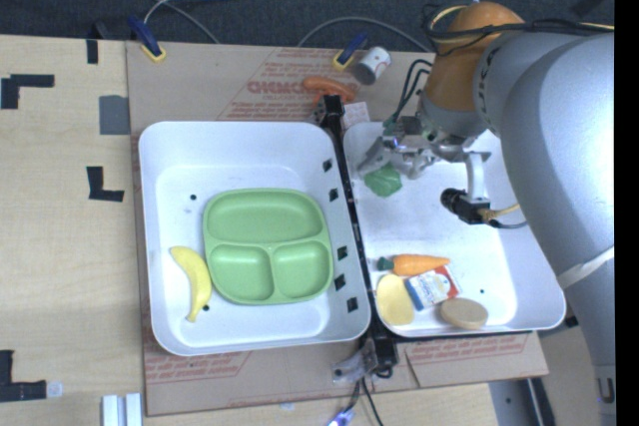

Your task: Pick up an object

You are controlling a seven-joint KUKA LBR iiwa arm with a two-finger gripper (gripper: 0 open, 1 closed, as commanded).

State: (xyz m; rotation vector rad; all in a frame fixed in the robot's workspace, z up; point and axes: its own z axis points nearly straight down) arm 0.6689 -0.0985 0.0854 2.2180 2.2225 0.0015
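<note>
My gripper (392,158) hangs over the far left corner of the right bin (519,299). A small green object (382,183) lies right at its tip, touching or nearly touching it; whether it is gripped I cannot tell. Along the near side of that bin lie an orange carrot (420,264), a yellow round piece (394,302), a small red, white and blue packet (432,289) and a tan round piece (463,313).
The left bin (170,155) holds a green divided plate (268,245) and a yellow banana (195,280) at its near left. The black divider (344,214) between the bins runs just left of the gripper. My arm covers the right bin's far right side.
</note>
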